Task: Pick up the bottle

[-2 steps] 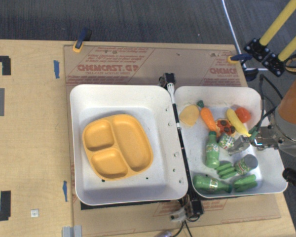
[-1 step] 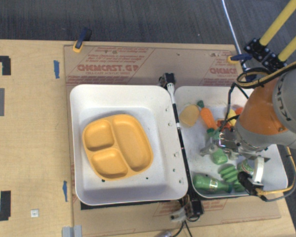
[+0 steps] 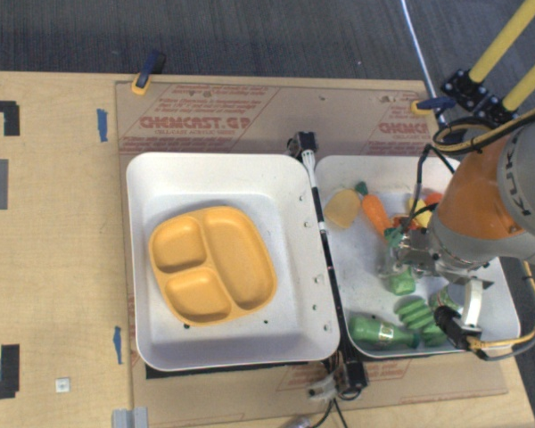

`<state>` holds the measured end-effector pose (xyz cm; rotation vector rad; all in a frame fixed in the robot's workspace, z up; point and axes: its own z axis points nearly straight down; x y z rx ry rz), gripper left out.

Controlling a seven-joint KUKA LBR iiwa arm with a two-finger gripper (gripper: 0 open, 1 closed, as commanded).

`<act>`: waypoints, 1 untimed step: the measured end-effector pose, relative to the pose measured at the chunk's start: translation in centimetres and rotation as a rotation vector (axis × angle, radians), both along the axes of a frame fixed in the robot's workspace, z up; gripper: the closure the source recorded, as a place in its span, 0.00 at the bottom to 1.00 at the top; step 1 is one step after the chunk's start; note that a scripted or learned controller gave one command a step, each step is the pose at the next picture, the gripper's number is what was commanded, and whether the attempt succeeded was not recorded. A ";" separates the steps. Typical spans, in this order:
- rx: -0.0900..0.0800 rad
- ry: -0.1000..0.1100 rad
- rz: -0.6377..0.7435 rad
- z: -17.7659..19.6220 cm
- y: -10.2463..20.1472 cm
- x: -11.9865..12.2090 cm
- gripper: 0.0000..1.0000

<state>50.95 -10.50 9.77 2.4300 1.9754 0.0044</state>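
A green bottle [image 3: 373, 331] lies on its side in the right bin [image 3: 508, 315], close to that bin's near-left corner. My gripper [image 3: 399, 262] hangs low over the middle of the same bin, above a small green piece [image 3: 402, 283]. It sits above and a little right of the bottle, apart from it. The grey wrist and orange band [image 3: 477, 203] cover the bin's right part.
An orange carrot [image 3: 374, 212], a pale yellow round piece [image 3: 343, 209] and a ridged green toy [image 3: 417, 315] also lie in the right bin. The left bin [image 3: 152, 181] holds a yellow divided plate [image 3: 212, 262]. Cables and a bracket hang by the bin's near-right corner.
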 end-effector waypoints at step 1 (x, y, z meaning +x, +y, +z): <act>0.006 0.008 0.025 11.2 2.8 0.1 1.00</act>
